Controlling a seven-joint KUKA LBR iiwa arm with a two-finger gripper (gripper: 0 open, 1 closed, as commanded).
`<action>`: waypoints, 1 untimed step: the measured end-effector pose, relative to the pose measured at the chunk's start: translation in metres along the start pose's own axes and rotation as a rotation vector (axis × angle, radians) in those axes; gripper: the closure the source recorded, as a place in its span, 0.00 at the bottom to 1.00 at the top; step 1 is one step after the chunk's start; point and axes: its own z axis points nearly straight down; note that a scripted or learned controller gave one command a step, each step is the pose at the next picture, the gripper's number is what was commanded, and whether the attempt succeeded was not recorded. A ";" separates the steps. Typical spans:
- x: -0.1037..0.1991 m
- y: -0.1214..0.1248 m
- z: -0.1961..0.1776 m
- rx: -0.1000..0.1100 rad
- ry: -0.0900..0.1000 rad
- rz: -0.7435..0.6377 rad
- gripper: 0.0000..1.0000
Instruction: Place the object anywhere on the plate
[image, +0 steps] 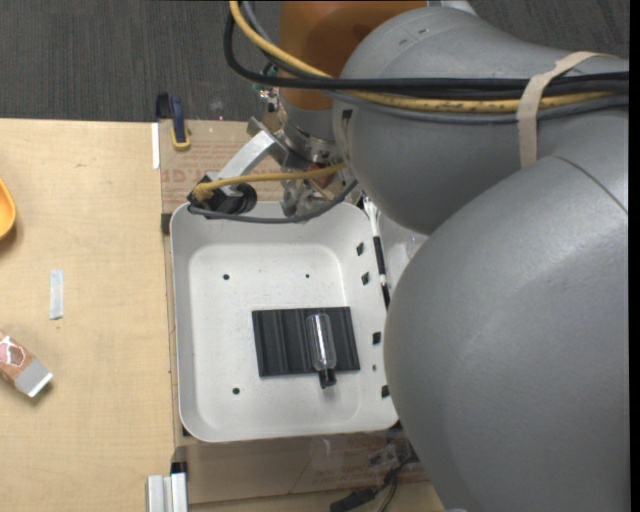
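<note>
On the left of the table (90, 200) nothing bears on the move; the white bin (200, 400) holds a black ribbed plate (285, 342), on which a small clear cylinder with a dark tip (322, 350) lies, long axis running near to far. My pincer (300, 190) hovers at the bin's far rim, so the object lies toward the near side from me; whether the pincer is parted or closed I cannot tell.
</note>
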 end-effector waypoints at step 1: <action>-0.001 0.003 -0.008 -0.001 -0.004 0.006 1.00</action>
